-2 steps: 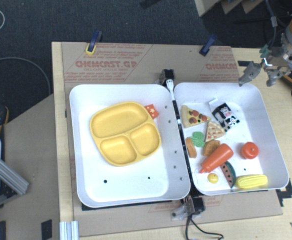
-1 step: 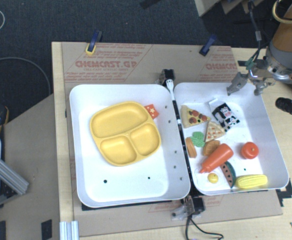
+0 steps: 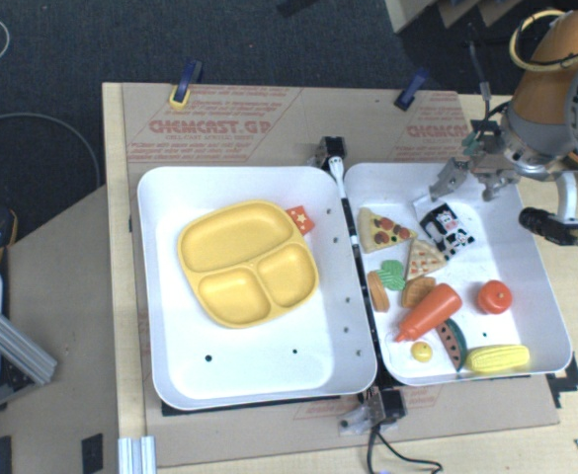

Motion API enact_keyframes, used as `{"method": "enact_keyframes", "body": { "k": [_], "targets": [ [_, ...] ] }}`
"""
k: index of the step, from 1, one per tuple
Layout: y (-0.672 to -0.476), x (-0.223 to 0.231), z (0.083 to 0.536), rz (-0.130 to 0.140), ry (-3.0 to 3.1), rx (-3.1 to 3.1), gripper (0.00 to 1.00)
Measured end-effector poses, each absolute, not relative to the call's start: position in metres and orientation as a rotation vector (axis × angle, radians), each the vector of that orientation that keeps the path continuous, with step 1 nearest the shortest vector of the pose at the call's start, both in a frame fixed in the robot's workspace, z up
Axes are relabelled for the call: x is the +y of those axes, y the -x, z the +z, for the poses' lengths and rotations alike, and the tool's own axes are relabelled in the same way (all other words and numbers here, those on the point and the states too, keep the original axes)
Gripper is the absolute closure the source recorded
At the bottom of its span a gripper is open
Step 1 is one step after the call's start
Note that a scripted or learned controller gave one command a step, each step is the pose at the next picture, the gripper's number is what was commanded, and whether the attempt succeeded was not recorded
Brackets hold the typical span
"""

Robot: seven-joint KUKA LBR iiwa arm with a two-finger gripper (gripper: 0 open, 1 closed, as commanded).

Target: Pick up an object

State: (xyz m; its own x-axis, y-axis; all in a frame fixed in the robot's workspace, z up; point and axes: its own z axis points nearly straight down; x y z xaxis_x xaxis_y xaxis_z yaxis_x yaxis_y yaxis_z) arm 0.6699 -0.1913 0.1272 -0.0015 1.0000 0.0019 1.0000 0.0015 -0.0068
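Note:
My gripper (image 3: 469, 183) hangs over the back of the right bin (image 3: 543, 265), open, its two fingers spread with nothing between them. Just in front of it lies a black-and-white patterned piece (image 3: 446, 228). Toy food fills the rest of this bin: a pizza slice (image 3: 384, 230), a tan triangle (image 3: 425, 260), a green piece (image 3: 393, 275), a sausage (image 3: 378, 291), a carrot (image 3: 429, 311), a tomato (image 3: 494, 296), a corn cob (image 3: 496, 359) and a watermelon slice (image 3: 452, 342).
The left bin (image 3: 170, 344) holds a yellow divided plate (image 3: 247, 263) with a small orange-red block (image 3: 300, 220) at its back right corner. A raised divider (image 3: 353, 265) runs between the bins. The grey-and-orange arm (image 3: 555, 77) rises at the upper right.

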Motion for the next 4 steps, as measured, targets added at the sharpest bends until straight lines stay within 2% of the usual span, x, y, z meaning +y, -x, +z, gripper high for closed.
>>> {"method": "enact_keyframes", "body": {
  "k": [1,2,4],
  "targets": [
    [-0.669,-0.19,0.082,0.004,2.216,-2.221,0.0],
    [-0.671,-0.191,0.097,-0.001,2.22,-2.227,1.0],
    [-0.679,-0.191,0.187,-0.006,2.226,-2.229,1.0]
  ]
}}
